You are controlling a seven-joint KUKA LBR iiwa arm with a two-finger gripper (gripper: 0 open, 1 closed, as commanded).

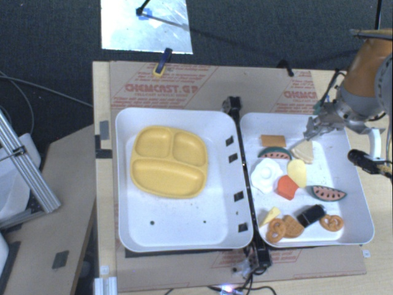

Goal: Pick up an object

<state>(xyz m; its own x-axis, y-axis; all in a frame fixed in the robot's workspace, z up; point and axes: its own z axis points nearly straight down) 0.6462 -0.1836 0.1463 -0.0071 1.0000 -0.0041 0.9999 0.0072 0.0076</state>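
Observation:
My gripper hangs over the far part of the right bin, with the grey arm and its orange band coming in from the right. Just below its tip lies a cream wedge. Left of that are a tan cracker and a small watermelon slice. Further forward sit a fried egg, a pale yellow piece and a red-orange piece. I see nothing lifted off the bin floor.
At the near end of the right bin are a second watermelon slice, a black block, a yellow wedge and two pretzels. The left bin holds a yellow divided plate. A black divider runs between the bins.

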